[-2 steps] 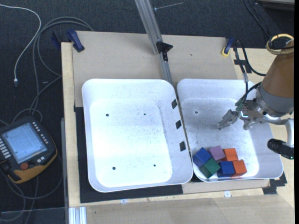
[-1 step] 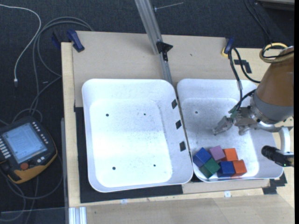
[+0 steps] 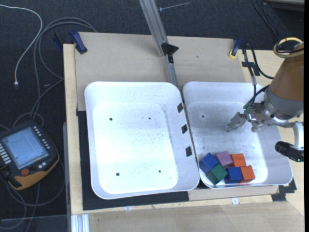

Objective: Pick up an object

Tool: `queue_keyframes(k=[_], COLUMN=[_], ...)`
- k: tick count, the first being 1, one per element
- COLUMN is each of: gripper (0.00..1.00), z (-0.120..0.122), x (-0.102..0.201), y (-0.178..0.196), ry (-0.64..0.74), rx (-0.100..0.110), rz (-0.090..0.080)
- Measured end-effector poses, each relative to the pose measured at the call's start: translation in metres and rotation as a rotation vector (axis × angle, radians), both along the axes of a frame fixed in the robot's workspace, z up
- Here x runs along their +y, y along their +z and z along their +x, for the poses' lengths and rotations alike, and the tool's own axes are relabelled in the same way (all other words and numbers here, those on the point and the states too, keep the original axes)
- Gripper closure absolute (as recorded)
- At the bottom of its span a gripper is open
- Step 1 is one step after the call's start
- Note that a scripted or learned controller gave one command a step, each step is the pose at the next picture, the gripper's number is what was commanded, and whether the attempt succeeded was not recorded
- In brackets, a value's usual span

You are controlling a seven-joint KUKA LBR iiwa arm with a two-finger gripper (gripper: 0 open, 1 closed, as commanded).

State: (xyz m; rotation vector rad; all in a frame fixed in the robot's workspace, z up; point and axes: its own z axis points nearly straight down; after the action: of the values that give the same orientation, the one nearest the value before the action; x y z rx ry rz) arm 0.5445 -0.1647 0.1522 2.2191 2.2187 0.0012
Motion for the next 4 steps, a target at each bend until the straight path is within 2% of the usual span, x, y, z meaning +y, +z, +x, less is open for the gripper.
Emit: queue_keyframes(k=[1,2,3,4], gripper=[0.00,0.00,0.00,1.00], z=[-0.013,-0.063,-0.027,-0.028], x=[0.061,0.102,0.096,0.096], y=[-0.056,0.051,0.082,0.091], ry=[0.005,0.004,0.002,0.003], rx=[0.011,-0.004,-0.004,0.000], rz=[0.008,0.003,0.001,0.002])
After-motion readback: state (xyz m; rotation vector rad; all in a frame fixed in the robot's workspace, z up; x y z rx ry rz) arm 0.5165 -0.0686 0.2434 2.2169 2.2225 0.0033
